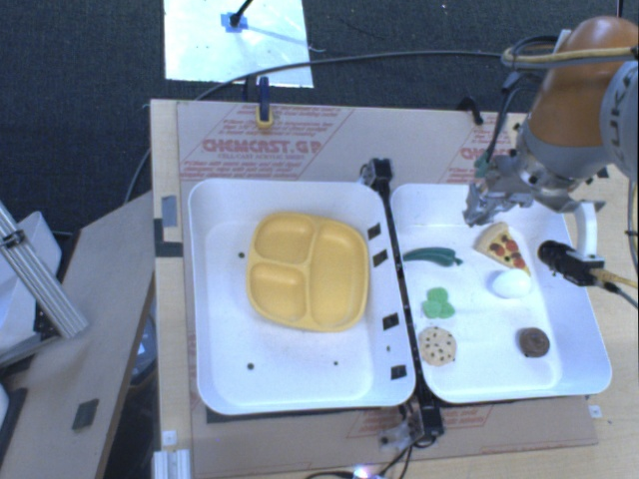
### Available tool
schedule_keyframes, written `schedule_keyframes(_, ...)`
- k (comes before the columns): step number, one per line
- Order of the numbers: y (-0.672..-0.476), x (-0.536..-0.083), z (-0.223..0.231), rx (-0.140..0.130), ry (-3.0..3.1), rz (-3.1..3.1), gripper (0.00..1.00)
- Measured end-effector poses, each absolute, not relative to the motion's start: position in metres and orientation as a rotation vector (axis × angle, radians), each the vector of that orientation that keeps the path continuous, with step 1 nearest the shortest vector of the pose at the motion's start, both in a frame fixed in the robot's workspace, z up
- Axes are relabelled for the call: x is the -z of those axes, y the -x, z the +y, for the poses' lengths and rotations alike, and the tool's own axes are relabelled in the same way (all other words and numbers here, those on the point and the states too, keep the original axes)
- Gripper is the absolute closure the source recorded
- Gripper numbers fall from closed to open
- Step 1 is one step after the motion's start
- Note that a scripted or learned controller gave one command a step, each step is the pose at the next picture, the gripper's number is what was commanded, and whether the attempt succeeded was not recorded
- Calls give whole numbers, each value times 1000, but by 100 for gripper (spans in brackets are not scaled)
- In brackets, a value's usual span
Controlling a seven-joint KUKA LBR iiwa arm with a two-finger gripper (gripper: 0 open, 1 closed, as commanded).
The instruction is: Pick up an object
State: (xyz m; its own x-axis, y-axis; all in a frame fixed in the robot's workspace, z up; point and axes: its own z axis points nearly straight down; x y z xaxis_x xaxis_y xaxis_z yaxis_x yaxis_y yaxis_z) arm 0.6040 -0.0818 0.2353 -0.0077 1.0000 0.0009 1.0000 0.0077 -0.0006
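Over the right bin (579, 372) I've got the gripper (482, 211) just up-left of the pizza slice (502, 246), nothing held, jaw state unclear.

a pizza slice (502, 246) lies flat in the right bin, a white egg (511, 284) just below it, a green bean pod (431, 256) left, a cookie (436, 346) lower.

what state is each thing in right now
gripper: above right bin's far end, nothing seen held
yellow tray: flat in left bin
pizza slice: lying beside gripper
green bean: flat
white egg: resting
cookie: flat
brown disc: flat
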Motion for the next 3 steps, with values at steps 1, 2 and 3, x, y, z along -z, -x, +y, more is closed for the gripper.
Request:
schedule_keyframes(1, -595, -241, -28, 3, 2211, -2231, 100)
schedule_keyframes(2, -575, -247, 20, 3, 2210, -2231, 100)
schedule_keyframes(3, -554, -248, 75, 2, 2208, -2232, 100)
